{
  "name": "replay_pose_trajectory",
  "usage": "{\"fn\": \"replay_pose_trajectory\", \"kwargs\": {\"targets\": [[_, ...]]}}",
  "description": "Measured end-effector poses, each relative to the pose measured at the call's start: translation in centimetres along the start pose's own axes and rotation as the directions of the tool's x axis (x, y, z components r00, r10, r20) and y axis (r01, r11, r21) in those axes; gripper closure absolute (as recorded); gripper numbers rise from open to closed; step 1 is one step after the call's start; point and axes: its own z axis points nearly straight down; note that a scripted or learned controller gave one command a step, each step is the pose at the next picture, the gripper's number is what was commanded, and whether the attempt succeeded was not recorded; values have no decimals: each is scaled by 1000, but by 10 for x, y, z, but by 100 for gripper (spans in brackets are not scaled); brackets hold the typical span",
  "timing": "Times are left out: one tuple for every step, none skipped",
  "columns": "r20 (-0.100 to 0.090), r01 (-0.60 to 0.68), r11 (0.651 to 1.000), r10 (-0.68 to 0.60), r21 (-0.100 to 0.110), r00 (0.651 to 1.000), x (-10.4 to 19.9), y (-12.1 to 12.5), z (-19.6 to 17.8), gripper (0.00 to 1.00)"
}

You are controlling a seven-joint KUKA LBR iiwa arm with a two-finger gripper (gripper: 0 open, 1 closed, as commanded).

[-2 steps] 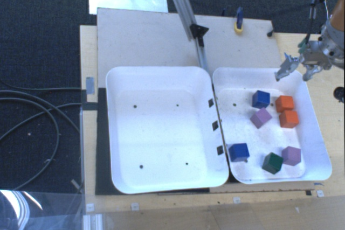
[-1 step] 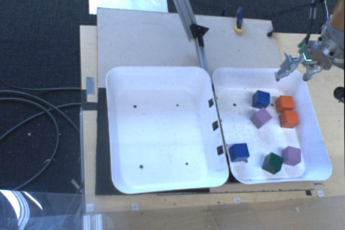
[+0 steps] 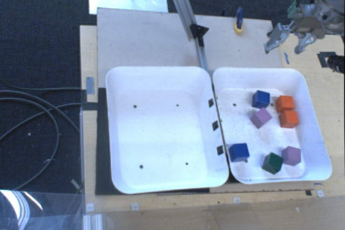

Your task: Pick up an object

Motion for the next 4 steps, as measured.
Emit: {"fn": "replay_pose_trajectory", "kwargs": {"targets": [[-2, 1, 1000, -1, 5, 1000, 72, 8, -32, 0], [1, -7, 1000, 7, 9, 1000, 83, 4, -39, 0], [3, -10, 1000, 10, -1, 1000, 52, 52, -172, 0], [2, -15, 1000, 15, 18, 1000, 14, 55, -87, 0]]}}
